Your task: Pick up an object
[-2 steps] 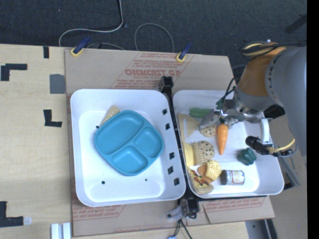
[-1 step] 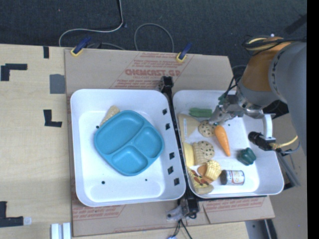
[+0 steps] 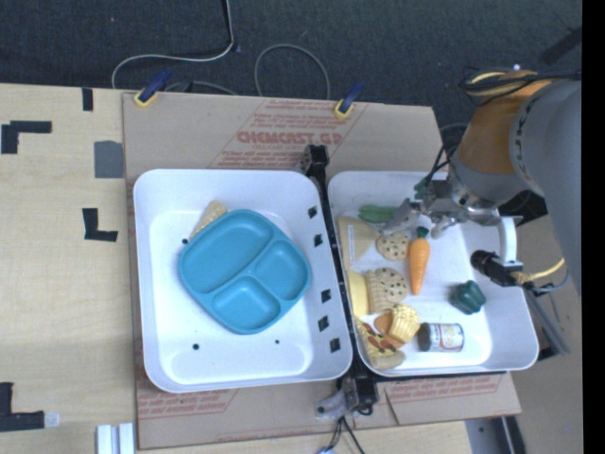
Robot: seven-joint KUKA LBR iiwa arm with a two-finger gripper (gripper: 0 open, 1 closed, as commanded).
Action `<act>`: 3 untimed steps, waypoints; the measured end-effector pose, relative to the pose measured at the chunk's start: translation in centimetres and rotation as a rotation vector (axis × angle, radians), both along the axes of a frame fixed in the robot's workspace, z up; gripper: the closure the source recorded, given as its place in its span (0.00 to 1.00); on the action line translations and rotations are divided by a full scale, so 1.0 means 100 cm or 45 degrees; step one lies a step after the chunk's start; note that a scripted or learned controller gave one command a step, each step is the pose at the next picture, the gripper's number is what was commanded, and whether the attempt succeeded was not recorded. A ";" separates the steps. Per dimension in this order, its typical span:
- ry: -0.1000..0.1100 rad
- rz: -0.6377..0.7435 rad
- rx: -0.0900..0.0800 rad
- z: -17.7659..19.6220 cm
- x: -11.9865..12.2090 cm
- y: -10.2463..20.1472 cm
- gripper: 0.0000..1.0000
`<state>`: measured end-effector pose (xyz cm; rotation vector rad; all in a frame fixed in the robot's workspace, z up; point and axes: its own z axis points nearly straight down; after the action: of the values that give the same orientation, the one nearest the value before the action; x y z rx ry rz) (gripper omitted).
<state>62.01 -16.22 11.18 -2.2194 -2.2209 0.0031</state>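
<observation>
1. Camera view: the jaws hang over the upper part of the right bin, just above the stem end of the carrot. Whether they stand open or closed I cannot tell, since the metal parts blur together there; nothing shows between them.
2. The carrot lies nearly upright in the picture, its tip pointing down, and looks free of the jaws.
3. Just left of the carrot sits a speckled cookie, with a second cookie below it. Up and left of the carrot lies a green vegetable piece.
4. Right of the carrot and lower rests a dark green lump; below the carrot a small can lies on its side beside a yellow corn piece.
5. Well left of the carrot, the left bin carries a blue divided tray.
6. The carrot is likely toy plastic: light, stiff, smooth and tapered. A hold across its thick upper half seems safest, as the narrow tip could slip out.
</observation>
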 end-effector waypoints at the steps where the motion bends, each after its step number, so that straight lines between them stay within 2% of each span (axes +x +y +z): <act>1: -0.007 -0.001 -0.006 -0.027 -0.011 0.009 0.00; 2: -0.009 -0.001 -0.004 -0.015 -0.010 0.008 1.00; 3: -0.016 0.003 -0.001 0.104 -0.018 0.024 1.00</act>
<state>60.23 -13.80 21.55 -2.2237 -2.2301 -0.0093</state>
